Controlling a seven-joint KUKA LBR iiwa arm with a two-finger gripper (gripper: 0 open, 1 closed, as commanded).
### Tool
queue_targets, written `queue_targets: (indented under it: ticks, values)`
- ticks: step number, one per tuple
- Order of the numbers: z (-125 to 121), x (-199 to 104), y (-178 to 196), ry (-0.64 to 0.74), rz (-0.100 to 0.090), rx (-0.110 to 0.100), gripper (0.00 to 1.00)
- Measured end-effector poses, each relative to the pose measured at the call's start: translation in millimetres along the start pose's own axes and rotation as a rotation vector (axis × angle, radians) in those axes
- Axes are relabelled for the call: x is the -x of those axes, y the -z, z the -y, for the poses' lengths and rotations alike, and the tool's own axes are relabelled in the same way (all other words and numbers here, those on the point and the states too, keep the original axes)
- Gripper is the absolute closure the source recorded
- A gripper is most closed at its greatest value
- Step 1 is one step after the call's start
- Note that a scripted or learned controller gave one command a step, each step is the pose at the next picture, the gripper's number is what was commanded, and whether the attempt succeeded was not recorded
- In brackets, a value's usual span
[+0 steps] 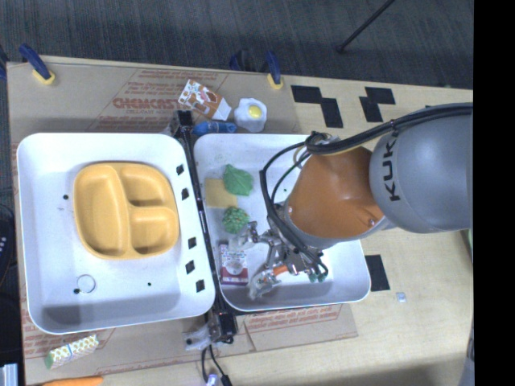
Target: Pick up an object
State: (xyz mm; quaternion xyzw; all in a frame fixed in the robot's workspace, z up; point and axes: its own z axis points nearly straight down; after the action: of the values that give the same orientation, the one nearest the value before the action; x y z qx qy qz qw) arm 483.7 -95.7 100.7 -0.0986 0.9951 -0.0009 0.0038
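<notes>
At the right bin's near edge: the arm (366,187), grey with an orange band, reaches in from the right and its gripper (269,273) hangs low over the bin floor.
Right bin (354,284): white and shallow, it carries a green leafy piece (238,180) toward the far side, a yellow block (216,191) touching that piece's left, a green broccoli-like piece (235,218) near the middle, and a red-and-white packet (233,265) by the left wall.
Fingers: metal parts splay around a small orange object (279,271); whether they are wide, narrow or closed on it cannot be told.
Object and fingers: the orange object lies just at the metal tips, near the bin's near edge, right of the packet; contact is unclear.
In the way: the packet sits just beside the gripper's left; the broccoli-like piece lies just beyond it.
Left bin (40,215): holds a yellow divided tray (125,209).
Tabletop's far edge: a printed carton (198,97), a blue item (216,125) and a white-and-yellow piece (251,113) rest outside the bins.
Tabletop's near left corner: a patterned wrapper (71,350).
</notes>
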Motion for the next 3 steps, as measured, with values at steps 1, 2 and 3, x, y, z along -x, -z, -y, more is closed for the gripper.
queue_targets:
  ticks: [1, 2, 3]
  values:
    - [42.7, 77.6, -5.2, 0.638, 0.000, 0.003, 0.00]
    - [19.8, 90.0, -5.2, 0.709, 0.000, -0.002, 0.00]
    - [39.5, 155.6, -6.8, 0.827, -0.001, 0.003, 0.00]
